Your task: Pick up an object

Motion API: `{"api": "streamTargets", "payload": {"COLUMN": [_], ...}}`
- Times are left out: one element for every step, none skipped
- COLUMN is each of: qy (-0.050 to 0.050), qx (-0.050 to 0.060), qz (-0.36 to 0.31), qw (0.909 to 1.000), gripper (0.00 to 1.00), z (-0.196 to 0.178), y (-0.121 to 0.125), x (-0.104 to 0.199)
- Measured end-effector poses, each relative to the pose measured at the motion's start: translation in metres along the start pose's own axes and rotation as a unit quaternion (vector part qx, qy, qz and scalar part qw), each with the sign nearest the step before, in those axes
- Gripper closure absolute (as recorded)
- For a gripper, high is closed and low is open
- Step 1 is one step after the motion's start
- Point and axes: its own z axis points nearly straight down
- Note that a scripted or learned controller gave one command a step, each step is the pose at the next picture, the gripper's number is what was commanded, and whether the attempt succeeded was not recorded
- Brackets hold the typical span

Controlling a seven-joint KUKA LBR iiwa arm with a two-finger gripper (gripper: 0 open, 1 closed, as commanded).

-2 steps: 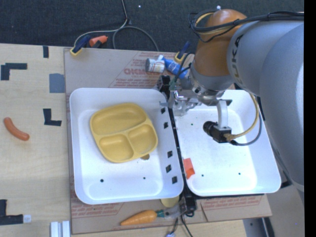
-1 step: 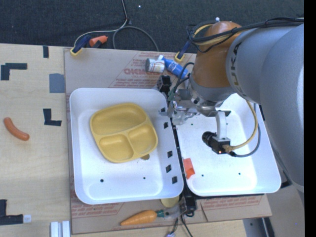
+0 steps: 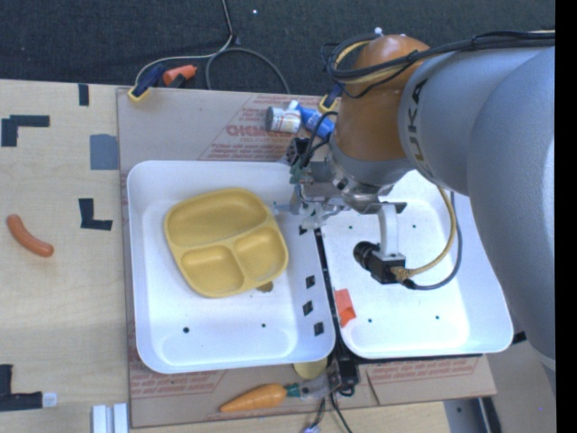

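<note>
Overhead, two shallow white bins sit side by side on a brown cardboard sheet (image 3: 180, 124) laid over a pale wooden bench (image 3: 54, 179). The left bin (image 3: 180, 327) holds a yellow divided plate (image 3: 225, 240), lying flat and slightly turned, filling the upper middle of that bin. A small brown scrap (image 3: 264, 287) peeks out at the plate's lower right edge. The right bin (image 3: 433, 327) is largely covered by the big grey and orange arm (image 3: 487, 106), which reaches in from the right. A small orange tag (image 3: 344, 307) lies by the rims where the bins meet.

Outside the bins, a carrot (image 3: 255, 397) lies below the left bin, a sausage (image 3: 30, 235) lies far left on the bench, and a clamp with an orange handle (image 3: 162, 78) sits at the cardboard's top left corner.

Bare white floor shows below and left of the plate; its right edge is close to the bin wall.

The claw (image 3: 305, 207) hangs over the shared rims, just beside the plate's upper right edge. Whether it is spread or pressed together cannot be told.
</note>
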Motion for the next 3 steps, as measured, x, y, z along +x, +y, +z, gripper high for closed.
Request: {"api": "streamTargets", "payload": {"qy": [-0.001,-0.001,-0.002], "qx": [0.0,0.005,-0.001], "qz": [0.001,0.006,0.005], "qw": [1.0,1.0,1.0], "gripper": [0.0,0.0,0.0], "z": [0.001,0.041,0.038], "y": [0.0,-0.069,-0.024], "x": [-0.002,-0.062,-0.139]}}
